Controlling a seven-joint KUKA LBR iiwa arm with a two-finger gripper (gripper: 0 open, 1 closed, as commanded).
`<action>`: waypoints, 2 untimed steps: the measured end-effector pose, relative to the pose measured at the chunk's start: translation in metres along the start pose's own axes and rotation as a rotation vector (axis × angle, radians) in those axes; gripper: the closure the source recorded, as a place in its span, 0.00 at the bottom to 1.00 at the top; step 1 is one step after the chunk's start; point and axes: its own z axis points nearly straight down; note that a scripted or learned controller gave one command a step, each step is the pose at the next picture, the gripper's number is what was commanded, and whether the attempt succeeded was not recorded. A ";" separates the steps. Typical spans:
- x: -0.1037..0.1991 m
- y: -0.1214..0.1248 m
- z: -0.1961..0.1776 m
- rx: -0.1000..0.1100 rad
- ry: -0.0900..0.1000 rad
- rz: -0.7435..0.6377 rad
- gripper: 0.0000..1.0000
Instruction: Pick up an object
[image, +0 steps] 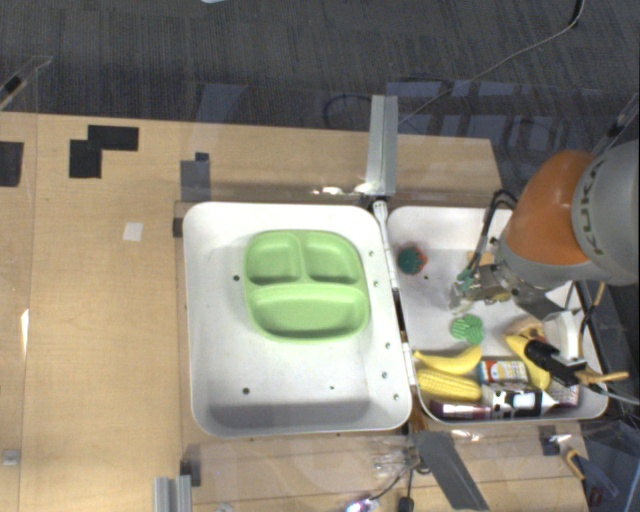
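Bench (90, 330), two white bins side by side.

Left bin (290, 395): holds one green plate (304, 283) with three compartments. It lies flat, towards the far half of the bin.

Right bin (432, 300): the arm (560, 225) reaches in from the right, orange band above the wrist. The gripper (472, 288) is low over the middle of this bin. Whether it is apart or together cannot be read from this angle. Nothing is seen clamped in it.

Candidate objects, all in the right bin:
- Ball (410, 261), small, green with a red patch. It sits in the far left part near the wall shared with the left bin, left of the gripper and apart from it.
- Disc (465, 327), small, green and ridged. It is just on the near side of the gripper; contact cannot be judged.
- Banana (448, 359), along the near left, just beyond the corn.
- Corn (446, 384), yellow, touching the banana on its near side.
- Bottle (505, 372) with a pale label, lying on its side right of the banana.
- Dark bottle (520, 403), lying along the near wall.
- Second banana (527, 356), near right, partly under the arm.

The near half of the bin is crowded, and the items there touch or overlap.
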 end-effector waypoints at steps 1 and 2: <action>0.000 0.000 0.000 0.000 0.000 0.000 0.00; -0.002 0.055 0.015 0.008 -0.002 -0.039 0.00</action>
